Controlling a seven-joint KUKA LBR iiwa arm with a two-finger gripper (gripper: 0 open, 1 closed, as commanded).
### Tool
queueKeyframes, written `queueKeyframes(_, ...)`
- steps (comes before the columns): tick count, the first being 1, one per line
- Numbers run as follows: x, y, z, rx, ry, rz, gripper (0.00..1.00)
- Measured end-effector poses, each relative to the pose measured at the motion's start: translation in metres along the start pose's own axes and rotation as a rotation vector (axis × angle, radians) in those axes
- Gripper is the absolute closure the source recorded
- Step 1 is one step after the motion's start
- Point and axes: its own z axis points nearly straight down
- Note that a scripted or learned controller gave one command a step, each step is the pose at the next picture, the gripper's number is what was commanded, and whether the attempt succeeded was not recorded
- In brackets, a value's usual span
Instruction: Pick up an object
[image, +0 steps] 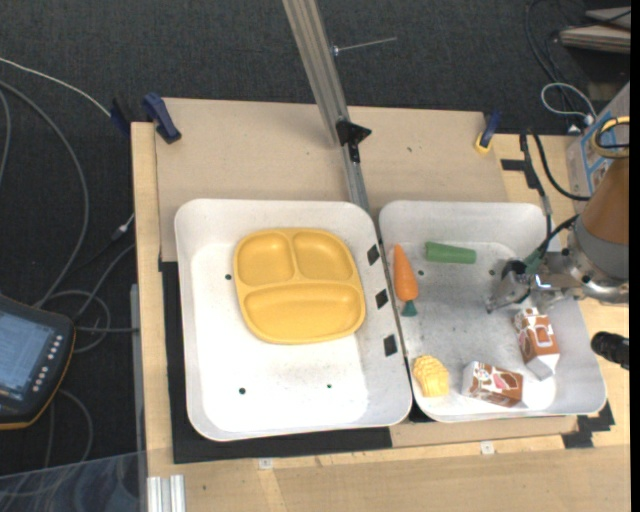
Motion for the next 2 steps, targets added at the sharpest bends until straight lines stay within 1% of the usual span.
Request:
queueKeyframes(1, 0.0006, 0.0114, 0.0367, -0.024, -0.010, 0.000, 0.00)
queueKeyframes(2, 0.0004, 0.0122, 0.0269, -0.027, -0.012, 0.000, 1.00)
